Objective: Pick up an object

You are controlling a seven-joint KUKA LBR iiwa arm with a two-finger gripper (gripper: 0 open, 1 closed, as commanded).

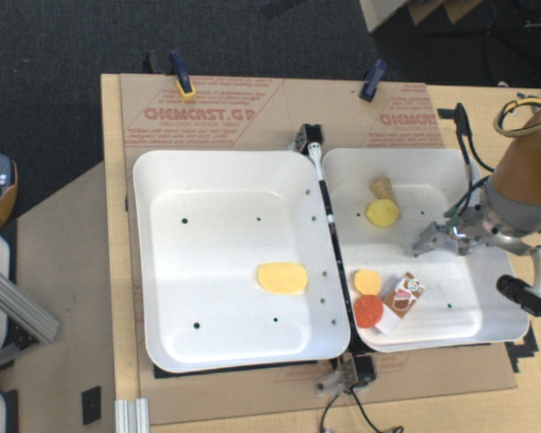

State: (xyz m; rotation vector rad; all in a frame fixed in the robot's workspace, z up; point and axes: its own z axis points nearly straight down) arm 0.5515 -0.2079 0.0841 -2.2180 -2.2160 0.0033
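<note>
Fingers (pixel 422 244) look parted, nothing between them; the gripper (pixel 430 240) hangs over the right white plastic bin (pixel 433 330), at about 3 o'clock of its floor.

Near to far in that bin:
- flat red round disc (pixel 369 311) at 7 o'clock, touching the bin's near wall. Looks thin and smooth, hard to get a pad under.
- small brown-and-white printed carton (pixel 403 296) just beside it, lying tilted. Probably light card that crushes if squeezed hard; take it across the narrow faces.
- small orange round piece (pixel 367 281) just behind the disc, near the divider.
- yellow rounded lemon-like toy (pixel 383 213) at 11 o'clock, at 10 o'clock of the gripper. Free on all sides, so the best candidate. Likely light, smooth plastic that may roll, so close across its middle.
- tan stubby piece (pixel 380 188) touching the toy's far side; too small to tell the material.

The left white plastic bin (pixel 162 242) has a yellow oval lump (pixel 282 278) at 5 o'clock, well apart from the gripper.

Both bins are glossy and shallow, with rounded corners.
</note>
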